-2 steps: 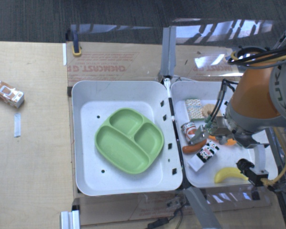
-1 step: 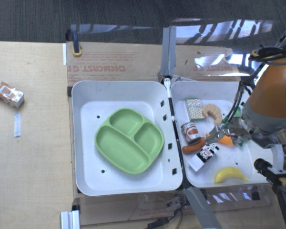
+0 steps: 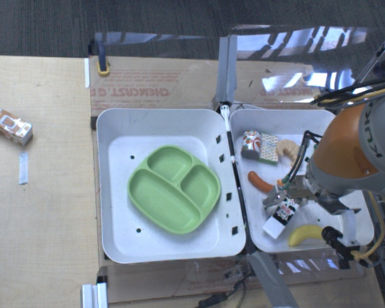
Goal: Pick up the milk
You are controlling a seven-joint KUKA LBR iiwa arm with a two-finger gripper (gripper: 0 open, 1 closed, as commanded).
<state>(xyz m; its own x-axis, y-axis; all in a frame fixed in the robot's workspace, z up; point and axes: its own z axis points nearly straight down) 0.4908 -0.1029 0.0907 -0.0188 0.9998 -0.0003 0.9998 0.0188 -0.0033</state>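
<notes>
Two shallow white bins sit side by side on the pale wooden surface (image 3: 38, 236). The left bin (image 3: 115, 133) holds a light green plastic plate with three compartments (image 3: 174, 189), lying flat near its middle. The right bin (image 3: 321, 117) carries the smaller things: a small carton printed in red, green and white (image 3: 259, 146) at the far left part, a pale tan curved piece (image 3: 287, 149) just beside it on the right, an orange-red sausage-shaped piece (image 3: 262, 182) nearer the middle left, and a yellow plastic banana (image 3: 306, 235) toward the near side. The small white milk carton with a black-and-white top (image 3: 279, 220) lies tilted in the near left part of this bin, between the sausage piece and the banana. The grey arm with its orange band (image 3: 350, 149) reaches in from the right, and the tool (image 3: 283, 198) is down at the far end of the milk carton, its dark metal fingers (image 3: 274, 199) right at the carton's top; whether they are closed on it I cannot tell from where I stand. Well apart, on the far left of the surface, lies a small brown and white carton (image 3: 11, 126).
</notes>
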